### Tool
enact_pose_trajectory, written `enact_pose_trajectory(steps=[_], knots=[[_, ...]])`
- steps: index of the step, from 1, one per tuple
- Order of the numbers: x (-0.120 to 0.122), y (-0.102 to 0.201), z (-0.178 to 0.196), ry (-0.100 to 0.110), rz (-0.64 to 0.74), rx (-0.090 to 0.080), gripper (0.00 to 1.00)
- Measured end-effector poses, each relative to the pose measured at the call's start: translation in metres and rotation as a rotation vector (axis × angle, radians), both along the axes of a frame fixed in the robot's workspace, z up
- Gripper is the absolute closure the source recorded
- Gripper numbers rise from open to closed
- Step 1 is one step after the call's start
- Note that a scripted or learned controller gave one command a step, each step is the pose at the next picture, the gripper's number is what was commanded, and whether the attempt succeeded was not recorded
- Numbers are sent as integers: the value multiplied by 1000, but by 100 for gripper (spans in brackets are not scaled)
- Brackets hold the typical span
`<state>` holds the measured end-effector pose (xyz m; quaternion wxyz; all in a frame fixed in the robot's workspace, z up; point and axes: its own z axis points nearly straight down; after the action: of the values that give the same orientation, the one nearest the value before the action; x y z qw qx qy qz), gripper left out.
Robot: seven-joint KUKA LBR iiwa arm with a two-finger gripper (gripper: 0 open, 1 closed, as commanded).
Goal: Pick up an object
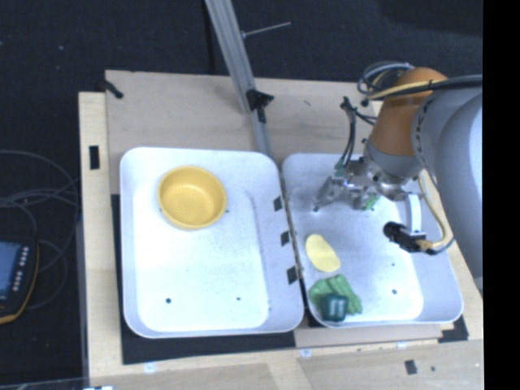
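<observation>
Bins (195,315) look smooth white plastic w/ dark specks, bowl (192,197) glossy yellow plastic, worktop (162,100) matt pale wood, pole (231,43) dull grey metal.

Right bin's got a pale yellow oval piece (322,253) lying flat near its left wall, and a green leafy-looking toy (335,296) just below it at the front. A yellow bowl (192,197) sits upright in the left bin's back corner.

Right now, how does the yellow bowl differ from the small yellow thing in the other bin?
The yellow bowl is round, hollow and bigger; the yellow piece is a smaller, flatter oval. The bowl sits alone in the left bin; the piece lies in the right bin beside a green object. Both are yellow.
</observation>
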<state>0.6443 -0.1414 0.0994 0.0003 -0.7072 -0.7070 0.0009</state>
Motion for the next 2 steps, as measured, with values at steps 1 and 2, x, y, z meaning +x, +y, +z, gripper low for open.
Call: enact_pose_trajectory(steps=[1,2], knots=[[1,0,13,-4,0,0,100],[-4,-7,71,-7,0,0,100]])
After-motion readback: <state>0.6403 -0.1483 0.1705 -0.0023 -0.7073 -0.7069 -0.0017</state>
